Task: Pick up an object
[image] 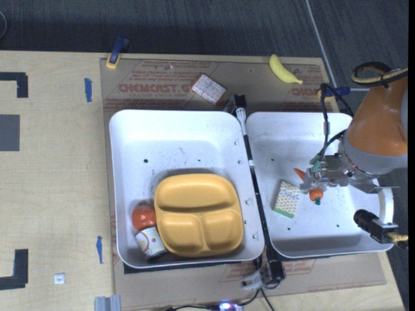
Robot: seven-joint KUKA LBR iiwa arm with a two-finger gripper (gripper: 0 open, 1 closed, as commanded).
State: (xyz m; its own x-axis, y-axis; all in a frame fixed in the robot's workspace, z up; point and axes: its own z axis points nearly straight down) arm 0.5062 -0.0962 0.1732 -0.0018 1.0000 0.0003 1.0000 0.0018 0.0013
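My gripper (319, 176) hangs low over the middle of the right bin (337, 241), with the arm's orange band (382, 125) above it to the right. Small orange pieces (315, 195) lie in the bin right at the gripper, one just left of it and one just below; whether they touch it is unclear. To their left a small speckled green-and-white card (286, 199) lies flat. The left bin (130, 135) holds a big yellow compartment tray (198, 212) and a red-and-white can-like object (146, 229) against the tray's lower left side.
Behind the bins, on the cardboard, lie a yellow banana (284, 70) and a small patterned box (208, 88). A blue-and-yellow clamp (117, 50) sits at the back left corner. A black ridge (249, 167) divides the two bins.
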